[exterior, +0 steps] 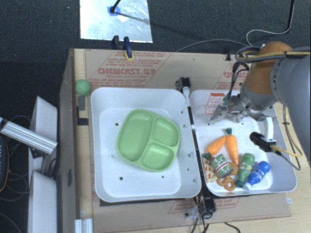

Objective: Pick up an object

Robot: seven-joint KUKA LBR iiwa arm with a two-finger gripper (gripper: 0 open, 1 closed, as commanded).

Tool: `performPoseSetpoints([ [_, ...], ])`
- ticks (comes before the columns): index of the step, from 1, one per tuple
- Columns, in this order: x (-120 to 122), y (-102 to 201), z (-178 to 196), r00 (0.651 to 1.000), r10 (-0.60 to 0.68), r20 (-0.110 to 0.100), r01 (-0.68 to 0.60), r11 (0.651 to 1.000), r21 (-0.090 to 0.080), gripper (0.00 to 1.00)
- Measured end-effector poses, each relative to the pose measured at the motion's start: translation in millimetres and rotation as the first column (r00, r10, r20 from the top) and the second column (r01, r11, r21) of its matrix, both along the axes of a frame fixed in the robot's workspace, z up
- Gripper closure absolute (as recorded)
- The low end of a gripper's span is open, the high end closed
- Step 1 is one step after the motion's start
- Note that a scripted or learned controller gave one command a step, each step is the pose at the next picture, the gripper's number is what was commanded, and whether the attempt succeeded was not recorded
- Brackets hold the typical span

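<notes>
Toy carrots (233,147), two of them and both orange, are seen lying side by side at the middle of the right bin (283,174). Just below them a small can (221,165) with a red and green label is found, its print too small to be read. A green bottle (245,164) and a blue bottle (257,173) are laid beside it, and a pretzel (227,182) is set at the near rim. The gripper (227,109) is held low over the far part of this bin, apart from the carrots and next to a red-and-white card (215,101) with illegible text. Whether the gripper is open or closed cannot be told. A green divided plate (148,140) is held in the left bin (112,178). "CHEMCAST GP" is printed in red on the brown board (129,72) behind the bins.
</notes>
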State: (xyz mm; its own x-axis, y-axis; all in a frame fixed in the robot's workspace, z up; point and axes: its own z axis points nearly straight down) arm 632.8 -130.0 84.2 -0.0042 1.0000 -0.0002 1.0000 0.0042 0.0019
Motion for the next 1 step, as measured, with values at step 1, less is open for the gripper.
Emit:
performPoseSetpoints([
  [1,34.4,1.6,0.7,1.000,0.002,-0.012,-0.002,1.000,0.001,0.00],
])
